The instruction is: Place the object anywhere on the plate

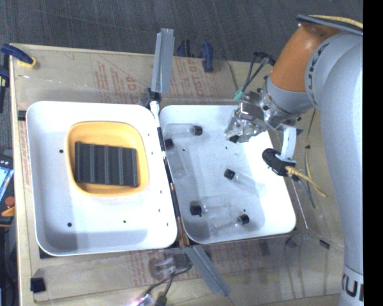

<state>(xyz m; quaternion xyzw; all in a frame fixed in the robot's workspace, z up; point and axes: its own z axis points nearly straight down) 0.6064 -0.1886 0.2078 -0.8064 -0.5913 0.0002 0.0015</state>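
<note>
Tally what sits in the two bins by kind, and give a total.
Clear vials with black caps, right bin: 5, at
Yellow plate, left bin: 1
Dark ridged block on the plate: 1
Total: 7

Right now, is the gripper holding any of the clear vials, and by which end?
Cannot be told. The gripper sits over the right bin's upper right corner, too small and cluttered to show anything in it. Several vials lie loose in the bin.
</note>
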